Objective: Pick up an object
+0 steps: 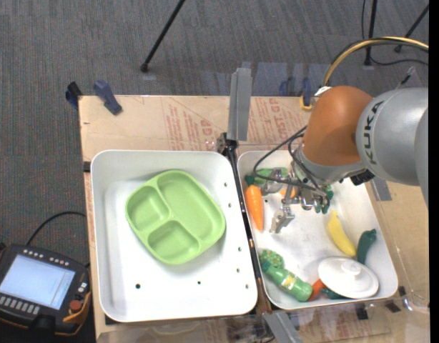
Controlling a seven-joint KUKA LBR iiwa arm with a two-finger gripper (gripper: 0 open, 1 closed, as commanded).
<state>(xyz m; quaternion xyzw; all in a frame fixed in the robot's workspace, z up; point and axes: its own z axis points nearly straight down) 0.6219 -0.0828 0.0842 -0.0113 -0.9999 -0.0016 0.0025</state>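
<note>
From my screen I see the arm [370,131] reaching in from the right, its orange band sitting over the far part of the right bin [380,224]. The gripper [285,216] hangs below the band, over the bare floor in the middle of that bin. Its fingers [279,222] look close together with nothing between them, though they are small and I cannot tell for sure how wide the gap is.

The things I could pick all lie in the right bin. A carrot [255,206] lies along the bin's left wall, just left of the gripper and apart from it. A yellow banana [340,234] lies to the gripper's right, and a dark green vegetable [365,245] sits just beyond it near the right wall. Toward the near edge, a green bottle [284,276] lies on its side, and beside it a white lidded dish [348,277] sits near the bin's near right corner. A small orange piece [316,289] shows between the bottle and the dish.

In the left bin [109,277] a light green divided plate [175,216] lies flat with three compartments, turned at an angle to the bin's walls
</note>
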